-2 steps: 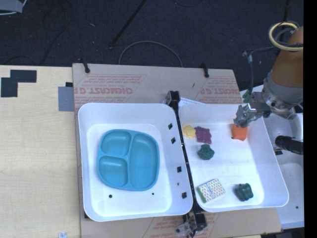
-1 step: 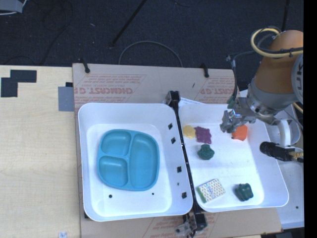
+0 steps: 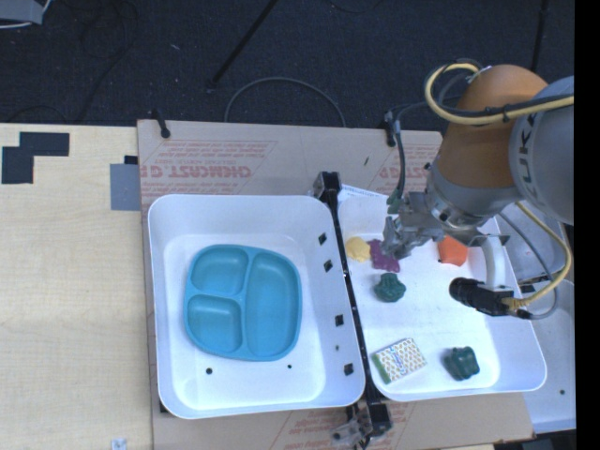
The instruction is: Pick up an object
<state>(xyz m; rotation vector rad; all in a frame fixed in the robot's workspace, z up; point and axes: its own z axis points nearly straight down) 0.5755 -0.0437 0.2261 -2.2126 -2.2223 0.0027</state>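
In the right bin, the purple object lies directly beneath the gripper, between the yellow piece and the dark green lump. Whether the gripper is released or clenched I cannot tell; descent looks straight down

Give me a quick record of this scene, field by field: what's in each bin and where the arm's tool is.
left bin: blue divided plate
right bin: yellow piece, purple piece, orange piece, dark green piece, teal piece, patterned card
tool: low over the right bin's far end, above the purple piece
tool holding anything: cannot tell
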